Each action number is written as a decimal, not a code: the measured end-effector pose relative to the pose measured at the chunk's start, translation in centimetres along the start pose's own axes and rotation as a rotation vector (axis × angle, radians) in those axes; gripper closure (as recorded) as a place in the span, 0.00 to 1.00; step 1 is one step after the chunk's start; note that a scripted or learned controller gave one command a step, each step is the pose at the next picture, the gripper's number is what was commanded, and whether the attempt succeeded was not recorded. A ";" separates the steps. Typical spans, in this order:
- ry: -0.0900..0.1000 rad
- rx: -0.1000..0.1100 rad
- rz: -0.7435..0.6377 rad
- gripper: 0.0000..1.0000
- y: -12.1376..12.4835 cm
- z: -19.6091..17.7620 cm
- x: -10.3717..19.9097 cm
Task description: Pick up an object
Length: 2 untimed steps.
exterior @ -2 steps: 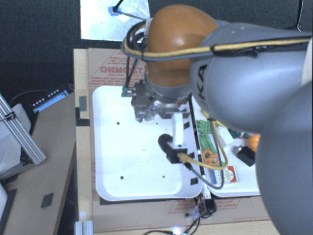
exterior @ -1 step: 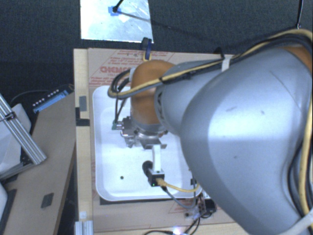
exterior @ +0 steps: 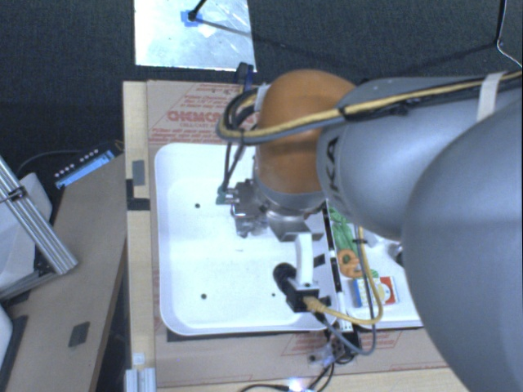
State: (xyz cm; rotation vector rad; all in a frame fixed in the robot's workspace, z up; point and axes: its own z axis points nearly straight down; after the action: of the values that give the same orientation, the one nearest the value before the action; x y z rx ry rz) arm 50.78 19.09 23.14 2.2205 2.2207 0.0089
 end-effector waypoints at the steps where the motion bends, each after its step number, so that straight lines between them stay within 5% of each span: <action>1: 0.002 -0.005 -0.005 1.00 -2.0 -9.1 -0.2; 2: 0.003 -0.010 -0.004 1.00 -1.9 -20.6 -0.9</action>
State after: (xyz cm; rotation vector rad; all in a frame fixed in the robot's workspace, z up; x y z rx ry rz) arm 48.78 18.09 43.75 2.2129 2.2216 0.0228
